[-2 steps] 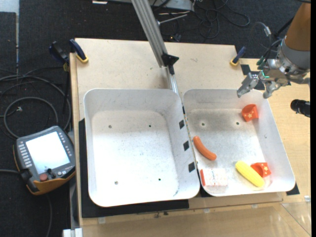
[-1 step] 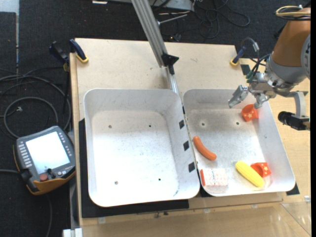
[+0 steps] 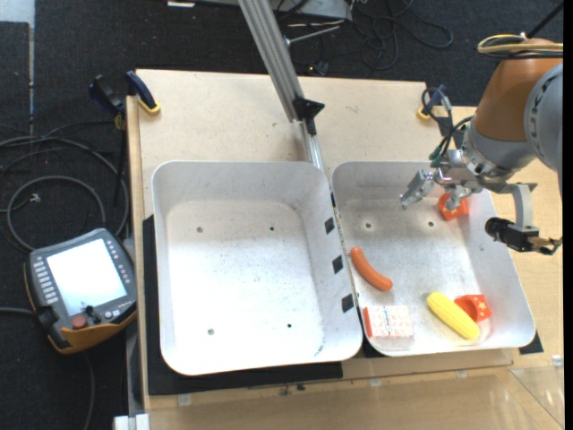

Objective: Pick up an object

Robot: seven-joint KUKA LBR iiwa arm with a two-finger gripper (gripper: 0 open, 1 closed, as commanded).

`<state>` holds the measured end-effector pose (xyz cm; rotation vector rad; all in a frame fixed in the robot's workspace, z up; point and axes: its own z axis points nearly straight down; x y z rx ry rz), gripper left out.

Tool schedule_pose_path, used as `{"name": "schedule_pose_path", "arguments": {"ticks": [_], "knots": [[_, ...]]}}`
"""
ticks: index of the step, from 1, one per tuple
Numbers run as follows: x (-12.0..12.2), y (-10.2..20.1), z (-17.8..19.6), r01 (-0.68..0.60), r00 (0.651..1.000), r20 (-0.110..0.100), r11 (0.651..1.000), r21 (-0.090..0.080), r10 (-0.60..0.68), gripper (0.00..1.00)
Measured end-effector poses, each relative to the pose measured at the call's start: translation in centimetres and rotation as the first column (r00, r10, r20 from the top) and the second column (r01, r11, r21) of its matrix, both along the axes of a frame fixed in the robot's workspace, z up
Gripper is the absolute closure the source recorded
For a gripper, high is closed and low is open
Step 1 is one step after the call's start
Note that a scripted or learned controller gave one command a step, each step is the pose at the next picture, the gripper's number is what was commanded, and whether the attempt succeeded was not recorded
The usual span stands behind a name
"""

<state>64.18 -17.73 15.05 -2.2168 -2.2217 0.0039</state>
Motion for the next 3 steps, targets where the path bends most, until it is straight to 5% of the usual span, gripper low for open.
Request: {"name": "schedule_pose_path", "arguments": {"ticks": [1, 2, 3], "knots": [[-0.1, 0.1, -5.4, 0.001, 1.000, -0.001, 1.000, 0.000, -0.001, 0.00], [0.1, 0.1, -3.9, 0.002, 1.000, 0.007, 1.000, -0.001, -0.002, 1.00], [0.0, 0.5, 0.5, 0.000, 1.000, 0.009, 1.000, -0.001, 0.000, 1.00]]}}
